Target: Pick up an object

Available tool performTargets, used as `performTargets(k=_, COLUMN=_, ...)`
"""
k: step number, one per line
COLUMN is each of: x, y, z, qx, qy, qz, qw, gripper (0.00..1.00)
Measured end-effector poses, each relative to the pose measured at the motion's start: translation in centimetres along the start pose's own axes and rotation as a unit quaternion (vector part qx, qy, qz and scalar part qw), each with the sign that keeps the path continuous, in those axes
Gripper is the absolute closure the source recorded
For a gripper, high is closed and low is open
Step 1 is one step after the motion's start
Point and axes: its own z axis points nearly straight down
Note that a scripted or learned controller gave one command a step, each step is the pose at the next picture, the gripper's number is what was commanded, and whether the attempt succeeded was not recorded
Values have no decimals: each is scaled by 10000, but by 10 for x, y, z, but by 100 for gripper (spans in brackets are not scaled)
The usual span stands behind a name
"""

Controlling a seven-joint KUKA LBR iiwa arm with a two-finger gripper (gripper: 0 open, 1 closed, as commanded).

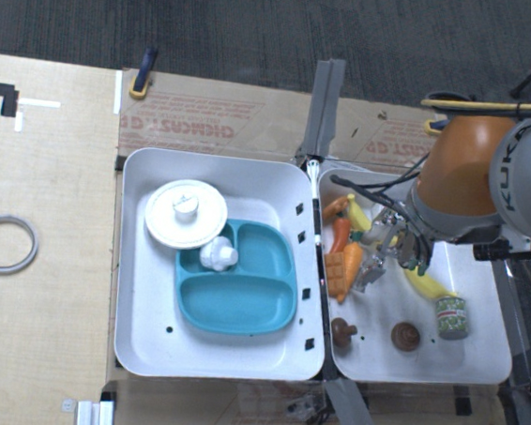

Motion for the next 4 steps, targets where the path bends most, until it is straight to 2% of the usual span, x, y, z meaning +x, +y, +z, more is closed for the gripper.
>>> performTargets(k=1, x=-1, y=1, z=-10, qx=-3, qy=-25, qz=-16, qw=10000, gripper=100)
performTargets(k=2, x=-35, y=-1, z=0, qx=-16, qy=-6, qz=988, qw=9951, gripper=100)
performTargets(k=3, x=-25, y=44, z=-100, qx=-17, qy=-4, qz=1264, qw=9920, gripper=100)
performTargets(k=4, x=-57, y=14, z=-182, qx=-14, qy=-3, qz=1799, qw=9837, gripper=100)
